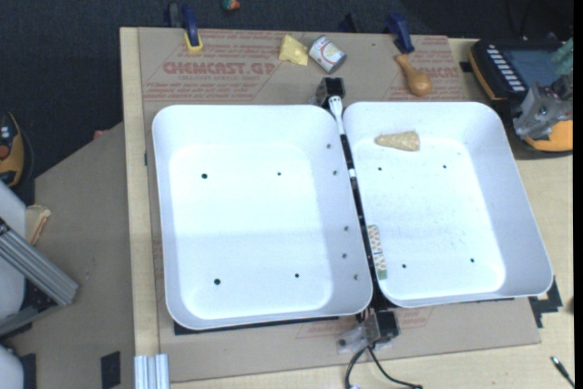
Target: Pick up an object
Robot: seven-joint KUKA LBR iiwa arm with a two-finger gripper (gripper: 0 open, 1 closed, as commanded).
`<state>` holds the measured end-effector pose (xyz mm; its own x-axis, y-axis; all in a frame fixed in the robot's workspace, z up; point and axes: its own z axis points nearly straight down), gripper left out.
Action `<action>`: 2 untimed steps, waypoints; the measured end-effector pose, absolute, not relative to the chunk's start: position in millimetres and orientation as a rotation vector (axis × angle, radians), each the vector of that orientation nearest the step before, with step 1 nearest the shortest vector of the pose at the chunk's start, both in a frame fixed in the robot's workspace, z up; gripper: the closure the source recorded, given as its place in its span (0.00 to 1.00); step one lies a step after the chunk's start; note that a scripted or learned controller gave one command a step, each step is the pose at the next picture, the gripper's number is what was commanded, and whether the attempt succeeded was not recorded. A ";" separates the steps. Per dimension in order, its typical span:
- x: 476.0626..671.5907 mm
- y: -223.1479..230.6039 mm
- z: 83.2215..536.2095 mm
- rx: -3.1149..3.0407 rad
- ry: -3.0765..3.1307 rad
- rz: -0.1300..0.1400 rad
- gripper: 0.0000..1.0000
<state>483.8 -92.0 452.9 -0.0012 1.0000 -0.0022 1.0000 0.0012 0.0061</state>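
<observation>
bins (pixel 173 127): 2 | tan lump (pixel 398 140): 1 | bench oddments (pixel 293 51): perhaps 3

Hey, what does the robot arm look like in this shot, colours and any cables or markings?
The arm is at the view's right edge, beside the right bin. It has a pale grey, rounded, metallic-looking body with an orange band next to it. It is blurred and cut off by the frame, so cables and markings cannot be made out.
</observation>
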 end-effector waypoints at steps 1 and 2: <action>479.7 -20.8 540.7 2.206 2.225 0.016 1.00; 479.4 -24.8 535.3 2.220 2.221 0.001 0.00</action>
